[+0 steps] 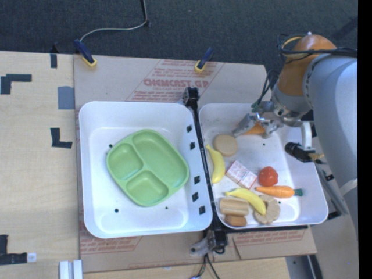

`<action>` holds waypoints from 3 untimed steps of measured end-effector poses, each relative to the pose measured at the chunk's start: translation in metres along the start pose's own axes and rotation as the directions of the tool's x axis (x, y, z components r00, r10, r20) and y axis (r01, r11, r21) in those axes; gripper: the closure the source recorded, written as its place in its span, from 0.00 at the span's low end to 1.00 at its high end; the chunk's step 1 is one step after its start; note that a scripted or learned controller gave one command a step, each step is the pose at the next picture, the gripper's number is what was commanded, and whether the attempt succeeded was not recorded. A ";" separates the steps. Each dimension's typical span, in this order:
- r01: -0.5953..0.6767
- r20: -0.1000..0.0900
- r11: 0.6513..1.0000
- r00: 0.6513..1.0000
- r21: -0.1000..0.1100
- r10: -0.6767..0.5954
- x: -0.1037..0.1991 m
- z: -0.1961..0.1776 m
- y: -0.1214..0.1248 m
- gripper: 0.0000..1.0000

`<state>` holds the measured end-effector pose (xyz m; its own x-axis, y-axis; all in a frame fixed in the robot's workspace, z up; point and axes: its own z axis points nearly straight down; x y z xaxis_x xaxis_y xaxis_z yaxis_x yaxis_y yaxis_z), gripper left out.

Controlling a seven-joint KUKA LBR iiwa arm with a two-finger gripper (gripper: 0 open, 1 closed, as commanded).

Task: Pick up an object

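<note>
The gripper (254, 124) fingers look clenched on an orange piece (256, 130) just beside the round cookie (225, 145); a shallow grasp may slip.

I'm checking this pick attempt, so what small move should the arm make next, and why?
Probably a short lift straight up. The gripper sits low in the right bin, near its far end, with an orange piece at its fingertips, apart from the round cookie and banana. Whether the piece is truly gripped is unclear, and a small lift would show that.
</note>
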<state>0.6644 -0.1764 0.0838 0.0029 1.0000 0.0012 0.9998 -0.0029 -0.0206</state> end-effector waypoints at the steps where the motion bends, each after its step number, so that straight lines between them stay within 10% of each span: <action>1: 0.003 0.003 1.000 1.000 -0.023 -0.003 0.009 -0.001 -0.087 0.00; 2: 0.003 0.003 1.000 1.000 -0.026 -0.003 0.030 0.000 -0.157 0.00; 3: 0.002 0.003 1.000 1.000 -0.021 -0.002 -0.048 -0.087 -0.136 0.00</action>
<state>0.5301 -0.2244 0.1740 0.0005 1.0000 -0.0020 1.0000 -0.0005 0.0003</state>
